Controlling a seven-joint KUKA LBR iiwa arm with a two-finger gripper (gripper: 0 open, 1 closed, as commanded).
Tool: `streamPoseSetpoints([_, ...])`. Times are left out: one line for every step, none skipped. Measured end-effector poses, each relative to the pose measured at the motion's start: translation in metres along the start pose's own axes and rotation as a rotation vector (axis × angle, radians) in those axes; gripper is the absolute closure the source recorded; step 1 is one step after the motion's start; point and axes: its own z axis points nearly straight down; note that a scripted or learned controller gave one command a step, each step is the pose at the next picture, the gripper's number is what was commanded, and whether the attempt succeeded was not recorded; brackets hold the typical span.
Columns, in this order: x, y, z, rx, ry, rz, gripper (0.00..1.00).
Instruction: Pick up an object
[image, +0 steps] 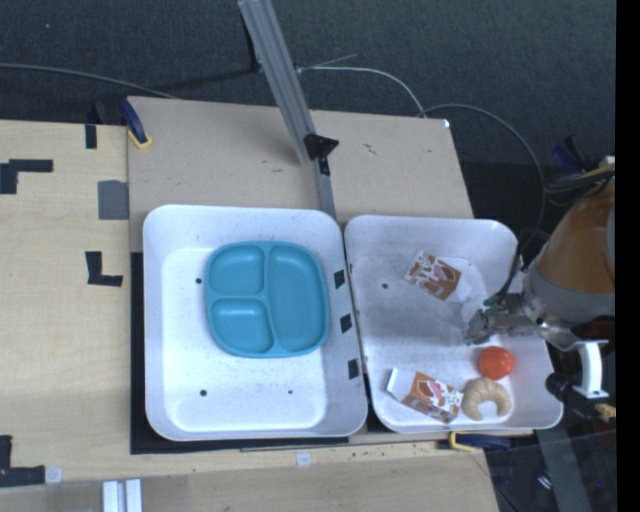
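Two shallow white bins are seen side by side on a tan bench. The left bin (170, 330) is occupied by a turquoise divided plate (267, 298) with three compartments, lying flat at about the centre of the frame.

In the right bin (400, 240), four small things are found. A snack packet (436, 275), white with red and brown print, lies in the bin's upper middle part. A second snack packet (425, 391) of like print is laid along the lower edge. Just to its right a croissant (486, 398) is placed, and directly above the croissant, touching or nearly touching it, a small red ball (496, 361) is seen.

The grey arm with its orange band is brought in from the right edge of the frame. The gripper (488, 323) is lowered over the right-hand part of the right bin, just above the red ball and below and to the right of the upper packet. Nothing is seen held between its fingers; how far they are parted cannot be told from this slant, as they are dark and blurred.
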Motion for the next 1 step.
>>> streamPoseSetpoints([0.0035,0.0109,-0.0571,0.009,-0.001,0.000,1.00])
